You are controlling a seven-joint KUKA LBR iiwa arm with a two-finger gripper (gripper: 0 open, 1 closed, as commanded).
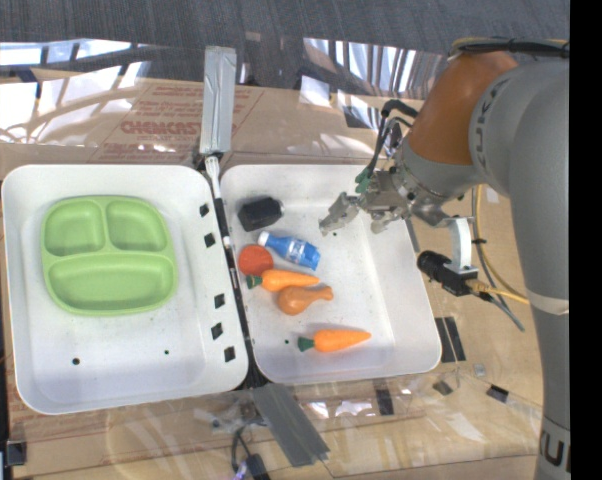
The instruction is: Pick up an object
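Observation:
My gripper hovers over the upper right part of the right bin, fingers spread open with nothing between them. To its left lie a black block and a small blue and white bottle. Below these rest a red tomato, an orange carrot and an orange drumstick-shaped toy. A second carrot lies near the bin's front. All the objects sit apart from the gripper.
The left bin holds a green divided plate. A raised divider separates the two bins. Cardboard lies behind them. Bare floor of the right bin stretches along its right side.

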